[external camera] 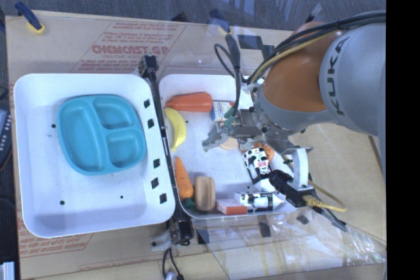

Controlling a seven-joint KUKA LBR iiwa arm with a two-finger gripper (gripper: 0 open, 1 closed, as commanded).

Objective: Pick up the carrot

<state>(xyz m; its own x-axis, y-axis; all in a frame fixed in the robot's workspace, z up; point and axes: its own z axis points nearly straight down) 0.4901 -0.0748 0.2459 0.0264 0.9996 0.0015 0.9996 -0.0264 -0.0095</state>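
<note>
Along the bottom edge of the right-hand bin (pixel 197 214) the clutter is thick: a small carrot (pixel 183 179) lies against the left wall, touching a tan wooden block (pixel 205 193), with an orange-and-white packet (pixel 231 208) just beside that. If this is the carrot meant, I'd worry a descent there clips the block or the bin wall and the fingers close on nothing. Further up sits a yellow banana (pixel 175 126), and above it, near the bin's upper edge, a larger orange carrot-like piece (pixel 190 101). Two orange candidates well apart is the other risk: the program may aim at the wrong one.

The gripper (pixel 220 134) hangs in the middle of the bin, pointing left, nothing visible between its fingers; whether they are spread or pressed together I cannot tell. The grey arm (pixel 341 82) sweeps in from the upper right, its bulk covering much of the bin's right half. The blue tray (pixel 102 133) sits in the left bin.
</note>
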